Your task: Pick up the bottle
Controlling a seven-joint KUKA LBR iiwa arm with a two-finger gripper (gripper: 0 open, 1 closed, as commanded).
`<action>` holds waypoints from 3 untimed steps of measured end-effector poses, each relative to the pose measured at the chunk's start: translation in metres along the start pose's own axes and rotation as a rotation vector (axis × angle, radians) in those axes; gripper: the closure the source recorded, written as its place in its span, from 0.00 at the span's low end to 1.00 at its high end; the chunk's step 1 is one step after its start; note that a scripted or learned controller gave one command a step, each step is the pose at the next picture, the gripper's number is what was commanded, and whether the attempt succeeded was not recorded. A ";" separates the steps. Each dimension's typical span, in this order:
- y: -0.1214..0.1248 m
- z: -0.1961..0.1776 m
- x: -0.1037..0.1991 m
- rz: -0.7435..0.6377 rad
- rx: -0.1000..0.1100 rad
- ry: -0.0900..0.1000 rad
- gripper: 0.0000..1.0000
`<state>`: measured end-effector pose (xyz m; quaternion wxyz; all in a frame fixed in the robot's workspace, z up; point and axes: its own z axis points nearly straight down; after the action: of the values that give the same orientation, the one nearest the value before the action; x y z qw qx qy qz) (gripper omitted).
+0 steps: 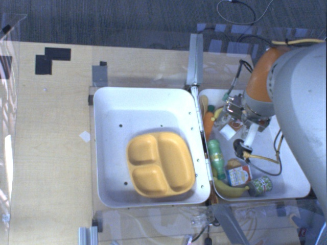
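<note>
The bottle (216,157) is green with a green cap. It lies along the left wall of the right bin (299,187), cap towards the back. My gripper (229,118) hangs low over the back left part of that bin, below the orange wrist band (261,80). It is behind the bottle and a little to its right, apart from it. Clutter and the wrist hide its tip.
Around the bottle lie an orange carrot-like piece (208,123), a banana (231,190), a small carton (238,176) and a can (261,185). A yellow divided plate (160,163) sits in the left bin (110,137). The arm's big grey body covers the right side.
</note>
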<state>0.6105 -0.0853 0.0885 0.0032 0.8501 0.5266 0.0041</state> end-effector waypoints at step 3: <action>-0.155 -0.097 0.077 -0.347 0.009 0.000 0.00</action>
<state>0.5048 0.0526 0.1846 0.0003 0.7463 0.6656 0.0011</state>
